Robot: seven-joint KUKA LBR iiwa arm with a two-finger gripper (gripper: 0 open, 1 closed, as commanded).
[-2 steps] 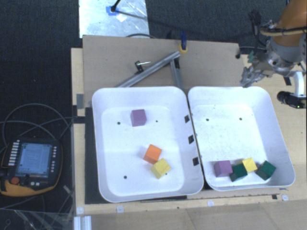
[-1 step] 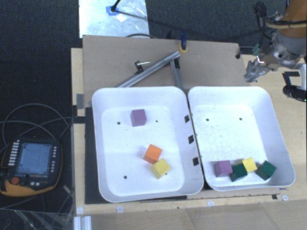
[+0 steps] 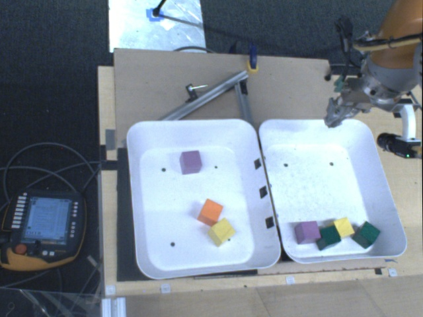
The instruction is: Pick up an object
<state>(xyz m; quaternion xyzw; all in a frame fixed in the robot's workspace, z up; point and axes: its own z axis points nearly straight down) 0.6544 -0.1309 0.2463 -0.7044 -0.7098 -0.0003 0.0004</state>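
Observation:
The left bin holds a purple cube near its back, an orange cube in the middle and a yellow cube touching it at the front. Along the front wall of the right bin lie a purple cube, a dark green cube, a small yellow cube and another green cube. My gripper hangs over the back rim of the right bin, far from all the cubes, with nothing seen between its fingers.
A metal bar lies slantwise on the brown board behind the left bin. A teach pendant with cables rests on the floor at the left. Black clips sit along the seam between the bins.

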